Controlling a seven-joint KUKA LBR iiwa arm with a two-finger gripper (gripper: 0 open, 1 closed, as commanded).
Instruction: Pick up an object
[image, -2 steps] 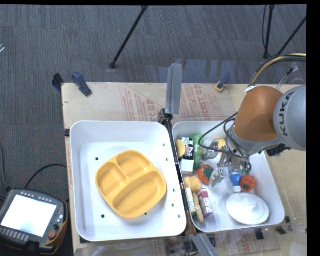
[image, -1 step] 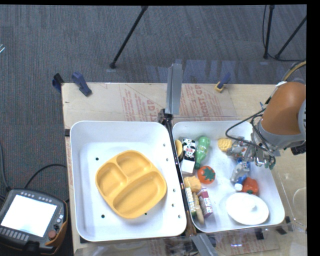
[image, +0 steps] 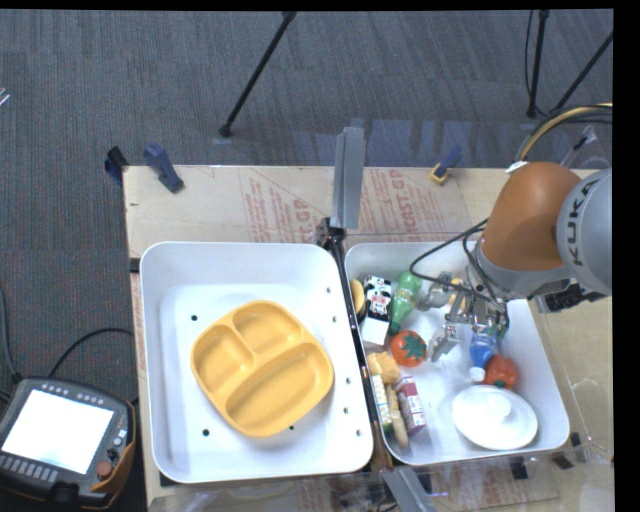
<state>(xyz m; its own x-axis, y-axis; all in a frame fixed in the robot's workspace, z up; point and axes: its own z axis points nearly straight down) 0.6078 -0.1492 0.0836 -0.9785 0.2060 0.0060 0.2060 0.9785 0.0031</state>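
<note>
The end effector (image: 462, 325) hangs over the middle of the right bin (image: 553, 380), just beside a red tomato (image: 408, 346) and a blue bottle (image: 482, 350); whether it is open or closed I cannot tell. A white bowl (image: 494, 417) sits near that bin's front edge, and a yellow divided plate (image: 263, 367) lies in the left bin (image: 170, 300).

- On your desk (image: 230, 205), two bins sit side by side.
- The left bin (image: 160, 300) holds a divided tray (image: 262, 367).
- The right bin (image: 545, 370) holds a plate (image: 493, 417) at lower right, a tomato (image: 408, 347) mid-bin.
</note>
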